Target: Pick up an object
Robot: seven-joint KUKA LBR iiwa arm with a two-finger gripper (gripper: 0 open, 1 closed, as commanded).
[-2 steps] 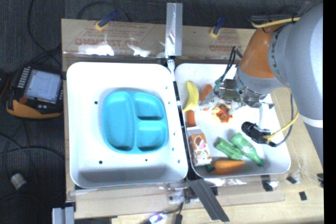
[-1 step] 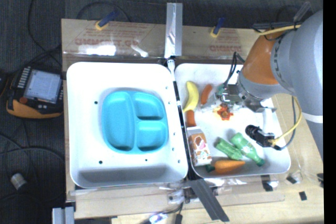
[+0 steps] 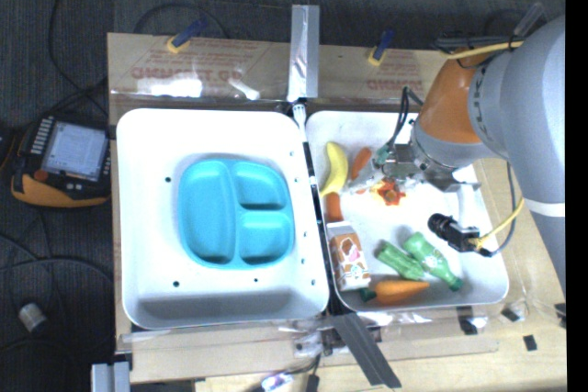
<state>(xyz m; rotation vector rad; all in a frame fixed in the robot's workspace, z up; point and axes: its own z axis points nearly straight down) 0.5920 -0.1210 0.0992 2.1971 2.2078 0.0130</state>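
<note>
The left bin [image 3: 147,289] is smooth white plastic with rounded corners. It carries a glossy blue tray [image 3: 234,208] split into three wells, and I take it for the place where picked things are sorted. The wells look bare.

In the right bin [image 3: 491,285] all the loose goods lie jumbled, within the arm's reach. A curved yellow banana [image 3: 335,168] lies against the dividing wall, so a grasp there would be awkward. Below it a small printed carton [image 3: 349,260] lies flat, boxy and hard-edged. A tapered orange carrot [image 3: 400,291] lies along the near wall, and two green bottles [image 3: 421,257], slick and rounded, lie just above it, close together.

The small red piece [image 3: 390,190] sits out on open floor, apart from its neighbours. It is irregular and knobbly, toy-like. The gripper [image 3: 397,168] hangs right over it, which makes it the likely pick. Whether the gripper is released or clenched I cannot tell, and I see nothing lifted.
</note>
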